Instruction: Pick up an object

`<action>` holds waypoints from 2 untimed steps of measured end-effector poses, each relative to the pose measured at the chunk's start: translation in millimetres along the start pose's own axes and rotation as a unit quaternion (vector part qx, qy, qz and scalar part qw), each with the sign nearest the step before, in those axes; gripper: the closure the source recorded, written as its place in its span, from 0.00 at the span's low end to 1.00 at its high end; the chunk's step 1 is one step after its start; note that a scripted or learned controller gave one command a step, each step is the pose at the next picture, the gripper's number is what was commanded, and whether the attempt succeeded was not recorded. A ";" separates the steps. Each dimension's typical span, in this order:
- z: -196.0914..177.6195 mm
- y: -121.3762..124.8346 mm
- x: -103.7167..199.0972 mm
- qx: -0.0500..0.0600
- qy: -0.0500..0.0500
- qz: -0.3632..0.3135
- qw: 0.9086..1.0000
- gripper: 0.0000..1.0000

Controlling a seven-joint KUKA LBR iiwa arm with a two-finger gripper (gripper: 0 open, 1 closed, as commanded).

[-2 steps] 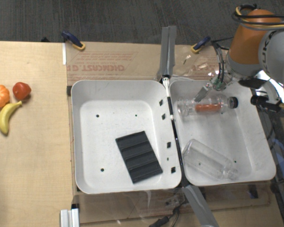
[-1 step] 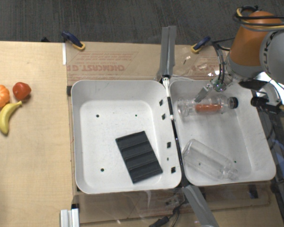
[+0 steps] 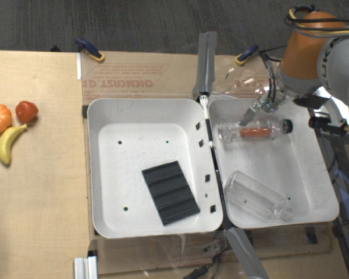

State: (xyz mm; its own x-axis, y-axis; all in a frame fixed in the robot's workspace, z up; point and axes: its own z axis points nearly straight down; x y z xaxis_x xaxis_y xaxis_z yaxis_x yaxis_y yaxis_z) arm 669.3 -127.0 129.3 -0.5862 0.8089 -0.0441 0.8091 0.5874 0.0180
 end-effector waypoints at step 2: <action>8.6 -3.1 34.8 0.007 0.020 -0.065 0.998 0.00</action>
State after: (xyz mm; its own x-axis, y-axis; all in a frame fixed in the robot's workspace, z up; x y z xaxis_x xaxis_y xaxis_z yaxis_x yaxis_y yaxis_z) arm 646.7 -100.8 119.1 -0.6875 0.7261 -0.0047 0.7261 0.6875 0.0017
